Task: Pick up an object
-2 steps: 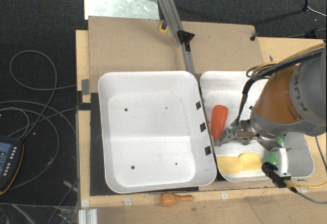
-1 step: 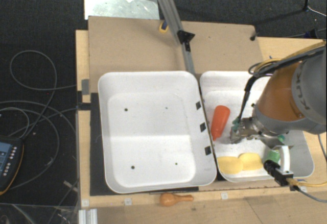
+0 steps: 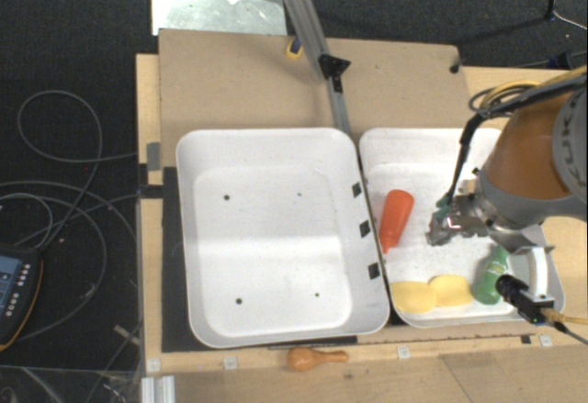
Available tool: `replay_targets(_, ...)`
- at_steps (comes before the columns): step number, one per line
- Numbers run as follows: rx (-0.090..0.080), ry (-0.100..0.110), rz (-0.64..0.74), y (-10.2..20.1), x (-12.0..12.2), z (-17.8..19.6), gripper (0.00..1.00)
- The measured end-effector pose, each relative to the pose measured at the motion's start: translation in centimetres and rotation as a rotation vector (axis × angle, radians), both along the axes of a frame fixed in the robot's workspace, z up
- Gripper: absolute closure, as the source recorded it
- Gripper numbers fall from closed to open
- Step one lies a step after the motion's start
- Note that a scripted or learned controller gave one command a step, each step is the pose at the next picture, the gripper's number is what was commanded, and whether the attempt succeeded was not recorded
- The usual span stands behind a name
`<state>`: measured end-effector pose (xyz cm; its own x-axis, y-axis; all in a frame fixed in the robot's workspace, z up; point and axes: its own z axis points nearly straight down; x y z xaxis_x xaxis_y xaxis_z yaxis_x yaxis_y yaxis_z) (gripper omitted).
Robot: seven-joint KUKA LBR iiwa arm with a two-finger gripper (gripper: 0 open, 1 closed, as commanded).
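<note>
Left bin (image 3: pixel 266 236) sits beside the right bin (image 3: pixel 413 162), where the arm (image 3: pixel 533 162) reaches in. Gripper (image 3: pixel 446 229) hangs low just right of the orange carrot-shaped object (image 3: pixel 396 216); its opening can't be made out. Two yellow pieces (image 3: pixel 432 294) and a green object (image 3: pixel 490 282) lie along the near wall.

arm (image 3: pixel 537 162) cut off at right edge, green object (image 3: pixel 490 282) partly hidden
</note>
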<state>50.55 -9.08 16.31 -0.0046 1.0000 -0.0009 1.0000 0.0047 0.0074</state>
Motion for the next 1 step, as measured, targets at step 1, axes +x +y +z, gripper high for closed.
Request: replay_targets(1,0.000,0.000,0.001,-0.36,-0.21,4.47,1.00)
